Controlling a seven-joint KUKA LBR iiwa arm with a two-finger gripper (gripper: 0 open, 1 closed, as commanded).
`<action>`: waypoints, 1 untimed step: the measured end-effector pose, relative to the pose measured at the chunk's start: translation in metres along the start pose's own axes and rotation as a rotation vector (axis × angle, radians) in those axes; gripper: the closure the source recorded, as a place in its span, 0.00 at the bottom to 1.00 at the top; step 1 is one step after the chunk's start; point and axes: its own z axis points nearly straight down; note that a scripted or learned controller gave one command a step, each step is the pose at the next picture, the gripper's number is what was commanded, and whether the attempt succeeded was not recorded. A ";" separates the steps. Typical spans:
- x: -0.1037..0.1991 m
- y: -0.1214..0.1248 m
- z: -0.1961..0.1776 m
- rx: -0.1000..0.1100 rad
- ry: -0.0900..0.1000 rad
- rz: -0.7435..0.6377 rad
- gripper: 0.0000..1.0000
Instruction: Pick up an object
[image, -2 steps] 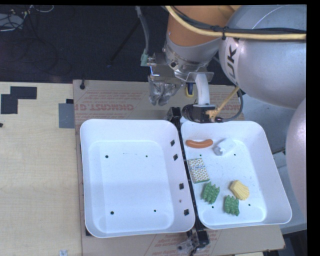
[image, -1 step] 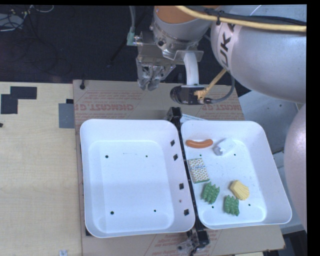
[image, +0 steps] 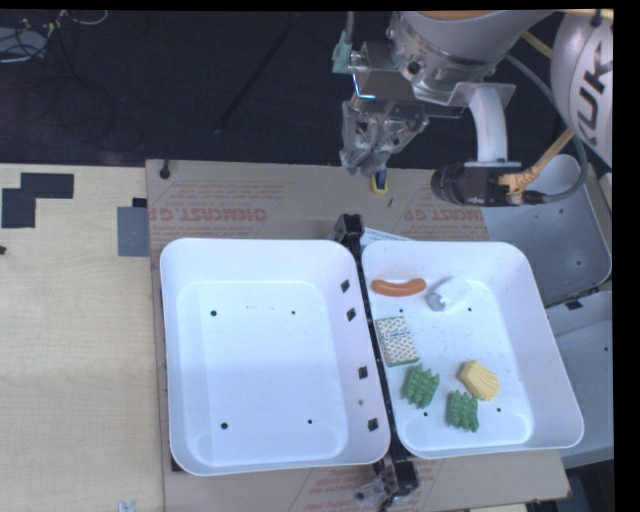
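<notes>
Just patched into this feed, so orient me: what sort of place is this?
Probably a robotics lab grasping station, not a kitchen: two white bins on a cardboard-topped bench, toy food such as a sausage and corn, and the arm's hand above.

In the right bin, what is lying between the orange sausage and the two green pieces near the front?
In the camera view, a checkered green-and-white block lies between the sausage and the green pieces.

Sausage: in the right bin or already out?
In. The sausage lies on the right bin's floor near its far wall; the gripper hangs above, apart.
</notes>
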 end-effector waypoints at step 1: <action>-0.030 0.055 0.007 0.009 -0.004 0.002 1.00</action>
